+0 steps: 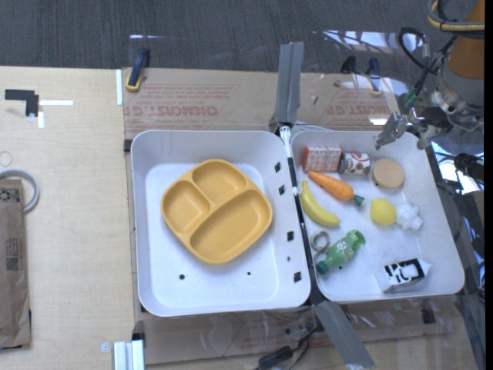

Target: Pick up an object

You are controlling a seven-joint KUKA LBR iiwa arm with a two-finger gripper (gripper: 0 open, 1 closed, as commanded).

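My gripper (403,140) hangs over the far right corner of the right bin (445,230), open, with nothing between its fingers. Just below it lies a round tan disc (388,173). Along the bin's back sit a red box (322,159) and a small can (355,163). An orange carrot (333,185), a banana (317,206), a lemon (383,211) and a white crumpled piece (409,217) lie in the middle. A green bottle (339,251) and a black-and-white box (404,273) rest near the front.
The left bin (146,230) holds a yellow divided plate (217,210). A small ring (320,241) lies beside the green bottle. A grey divider post (290,83) stands behind the two bins. Cables and the arm crowd the right edge.
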